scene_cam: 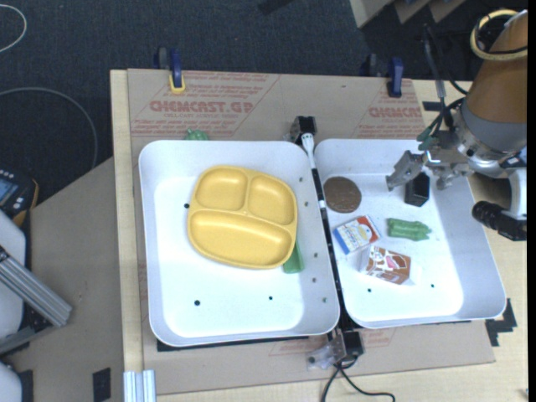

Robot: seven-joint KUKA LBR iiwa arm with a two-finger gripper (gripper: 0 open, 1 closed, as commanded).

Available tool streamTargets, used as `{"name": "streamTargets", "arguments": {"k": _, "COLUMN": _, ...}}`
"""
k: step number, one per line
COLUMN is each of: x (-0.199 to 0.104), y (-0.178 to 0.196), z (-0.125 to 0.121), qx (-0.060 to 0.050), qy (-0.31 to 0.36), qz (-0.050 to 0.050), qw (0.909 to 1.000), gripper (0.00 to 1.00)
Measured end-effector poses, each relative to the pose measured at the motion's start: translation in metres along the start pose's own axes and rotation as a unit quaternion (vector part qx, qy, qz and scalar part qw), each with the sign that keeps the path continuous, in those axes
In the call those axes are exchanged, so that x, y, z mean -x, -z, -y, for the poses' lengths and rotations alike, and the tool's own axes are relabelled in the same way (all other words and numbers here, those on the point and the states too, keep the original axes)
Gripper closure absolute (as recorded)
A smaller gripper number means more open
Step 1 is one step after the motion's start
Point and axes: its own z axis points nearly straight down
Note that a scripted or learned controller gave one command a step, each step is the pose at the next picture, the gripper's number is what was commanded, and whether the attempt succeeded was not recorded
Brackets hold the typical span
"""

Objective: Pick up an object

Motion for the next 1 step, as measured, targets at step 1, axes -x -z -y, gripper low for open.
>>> {"name": "streamTargets", "arguments": {"k": 1, "x": -0.0596, "y": 0.0542, "z": 0.0625, "qx": 0.001, "qy": 0.003, "qz": -0.001, "qw": 1.0, "gripper": 0.0}}
